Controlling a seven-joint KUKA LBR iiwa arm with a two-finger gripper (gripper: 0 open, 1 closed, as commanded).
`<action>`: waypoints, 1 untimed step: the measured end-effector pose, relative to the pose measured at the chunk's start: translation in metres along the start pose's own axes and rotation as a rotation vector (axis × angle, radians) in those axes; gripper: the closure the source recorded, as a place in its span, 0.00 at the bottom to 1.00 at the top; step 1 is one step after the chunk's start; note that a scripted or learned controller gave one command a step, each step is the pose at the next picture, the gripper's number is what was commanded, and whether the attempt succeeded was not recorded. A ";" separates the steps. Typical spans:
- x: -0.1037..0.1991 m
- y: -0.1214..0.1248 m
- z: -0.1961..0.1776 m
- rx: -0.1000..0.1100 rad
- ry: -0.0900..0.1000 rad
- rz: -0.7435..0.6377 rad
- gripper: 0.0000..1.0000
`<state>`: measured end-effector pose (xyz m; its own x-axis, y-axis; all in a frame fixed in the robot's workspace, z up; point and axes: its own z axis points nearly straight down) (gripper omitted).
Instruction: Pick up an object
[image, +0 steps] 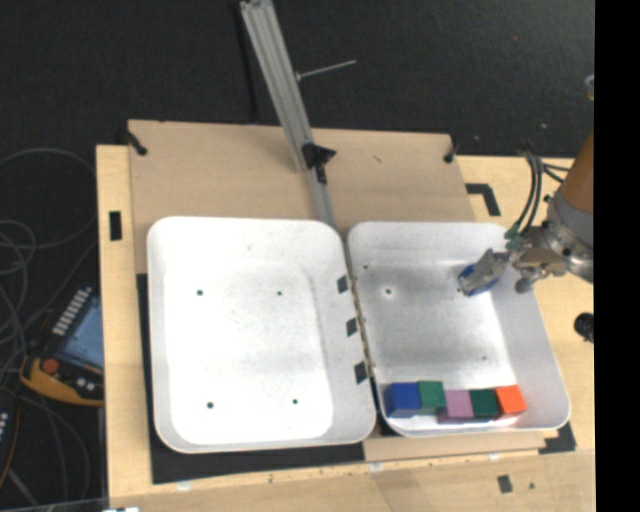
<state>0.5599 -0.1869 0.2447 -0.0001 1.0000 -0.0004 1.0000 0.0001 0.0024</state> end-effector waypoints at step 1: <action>0.004 0.060 0.025 -0.002 -0.001 -0.004 0.00</action>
<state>0.6198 -0.1834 0.2200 -0.0042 1.0000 -0.0019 1.0000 0.0043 0.0040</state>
